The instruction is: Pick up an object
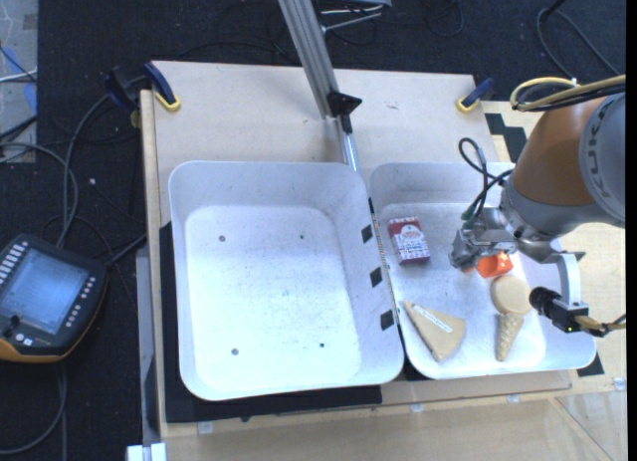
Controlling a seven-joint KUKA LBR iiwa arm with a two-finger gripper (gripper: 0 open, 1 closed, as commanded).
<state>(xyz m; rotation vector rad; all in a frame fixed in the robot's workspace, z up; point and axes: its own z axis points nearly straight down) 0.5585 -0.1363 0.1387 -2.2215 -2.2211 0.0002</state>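
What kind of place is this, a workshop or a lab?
Probably a robotics lab. A grey and orange arm reaches over two white bins on a clamped board, a handheld control screen lies beside it, and cables trail over the dark floor.

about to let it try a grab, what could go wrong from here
The gripper sits right over the small orange object, with the beige ice-cream cone toy close beside it, so it may nudge the cone or pinch both. The orange object lies near the right white bin's wall, which could block the approach.
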